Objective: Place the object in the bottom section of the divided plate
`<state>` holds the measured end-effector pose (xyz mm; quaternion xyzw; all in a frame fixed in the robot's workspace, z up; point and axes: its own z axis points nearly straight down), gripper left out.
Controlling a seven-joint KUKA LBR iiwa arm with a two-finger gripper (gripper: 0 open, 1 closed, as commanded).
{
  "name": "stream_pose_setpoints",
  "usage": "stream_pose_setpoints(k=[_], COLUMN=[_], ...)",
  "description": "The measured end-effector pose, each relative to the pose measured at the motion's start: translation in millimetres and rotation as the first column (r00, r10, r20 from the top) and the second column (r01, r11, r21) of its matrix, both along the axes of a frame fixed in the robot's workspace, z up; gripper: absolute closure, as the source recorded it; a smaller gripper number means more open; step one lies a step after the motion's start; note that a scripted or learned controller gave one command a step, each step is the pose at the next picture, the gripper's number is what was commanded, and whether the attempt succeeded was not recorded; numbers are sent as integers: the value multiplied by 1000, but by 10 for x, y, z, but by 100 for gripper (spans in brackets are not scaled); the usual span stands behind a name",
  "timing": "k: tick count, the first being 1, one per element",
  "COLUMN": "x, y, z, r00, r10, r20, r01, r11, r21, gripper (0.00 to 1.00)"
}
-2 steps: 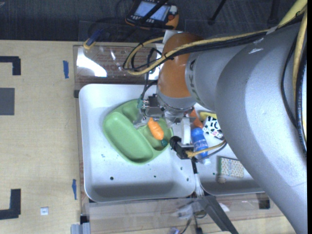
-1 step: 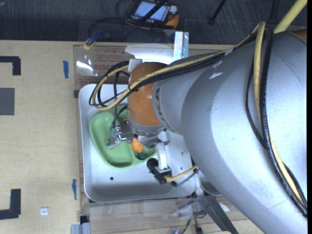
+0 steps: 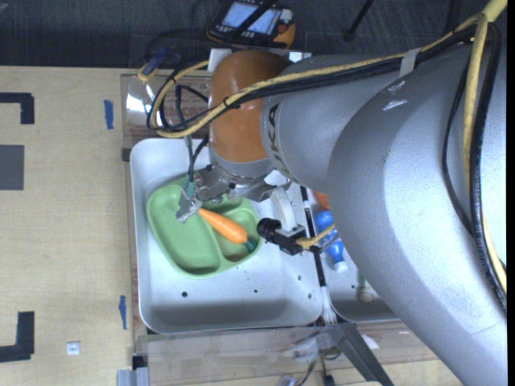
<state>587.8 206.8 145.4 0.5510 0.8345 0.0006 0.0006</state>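
A green divided plate (image 3: 187, 250) lies in the left white bin (image 3: 233, 304). An orange carrot (image 3: 224, 225) lies slantwise on the plate's right part, across a ridge between sections, with its thin end pointing up-left. My gripper (image 3: 190, 205) hangs over the plate's upper middle, right at the carrot's thin end. Whether it touches the carrot is not visible. The orange-banded wrist (image 3: 241, 111) stands directly above it and hides the plate's top right.
The grey arm covers most of the right bin (image 3: 362, 304). A blue and white object (image 3: 328, 232) and a bit of something orange (image 3: 320, 199) peek out beside the divider between the bins. A black cable plug (image 3: 278, 234) juts out near the carrot's thick end.
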Motion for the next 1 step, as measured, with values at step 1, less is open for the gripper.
stream_pose_setpoints(k=[1], x=[395], y=[-349], z=[859], r00=[1000], r10=[-3], r20=[0], r01=[3], r11=[1000], r21=[0], gripper=[0])
